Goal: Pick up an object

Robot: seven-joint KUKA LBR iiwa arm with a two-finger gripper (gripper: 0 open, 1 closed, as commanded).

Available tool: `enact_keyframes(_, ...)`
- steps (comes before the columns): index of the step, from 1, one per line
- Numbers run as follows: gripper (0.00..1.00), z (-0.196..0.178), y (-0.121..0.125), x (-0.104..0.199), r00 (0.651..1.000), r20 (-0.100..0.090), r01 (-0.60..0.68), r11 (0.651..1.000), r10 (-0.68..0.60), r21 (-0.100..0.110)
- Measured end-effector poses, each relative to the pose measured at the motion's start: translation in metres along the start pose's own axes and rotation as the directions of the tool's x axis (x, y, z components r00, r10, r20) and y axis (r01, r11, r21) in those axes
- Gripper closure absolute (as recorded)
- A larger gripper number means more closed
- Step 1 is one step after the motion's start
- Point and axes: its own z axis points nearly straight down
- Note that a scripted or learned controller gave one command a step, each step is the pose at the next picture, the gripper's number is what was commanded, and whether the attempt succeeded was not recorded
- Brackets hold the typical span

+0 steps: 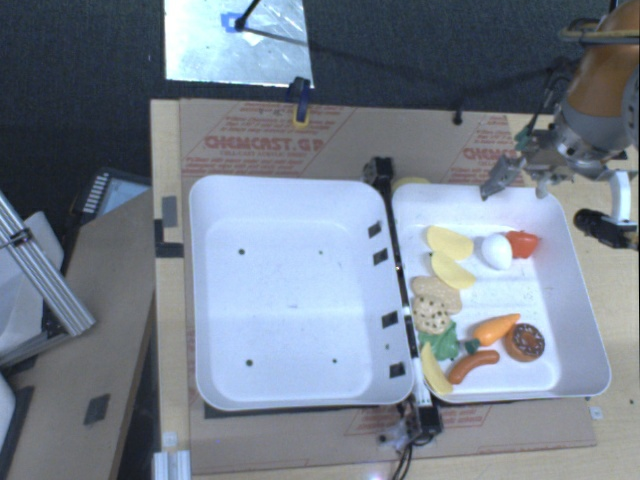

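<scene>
Currently the gripper [522, 176] is hovering over the upper rim of the right bin [578, 320], jaws spread apart and holding nothing.
Camera view: the white egg [496, 251] is lying right of frame centre, likely light, rigid and slippery; gripping across its middle is advisable.

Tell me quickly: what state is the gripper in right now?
Gripper: open, holding nothing, above the far edge of the right bin.
</scene>
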Motion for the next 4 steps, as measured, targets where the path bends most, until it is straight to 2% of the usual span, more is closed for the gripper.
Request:
enact_keyframes(1,0.00,0.109,-0.059,0.034,1.000,-0.004,-0.001,1.000,0.001,0.012)
enact_keyframes(2,0.00,0.120,-0.007,0.071,1.000,0.000,0.006,1.000,-0.006,-0.004)
enact_keyframes(3,0.00,0.120,-0.065,0.076,1.000,-0.001,-0.002,1.000,0.002,0.005)
enact_keyframes(4,1.00,0.109,-0.061,0.076,1.000,0.000,0.000,1.000,0.000,-0.002)
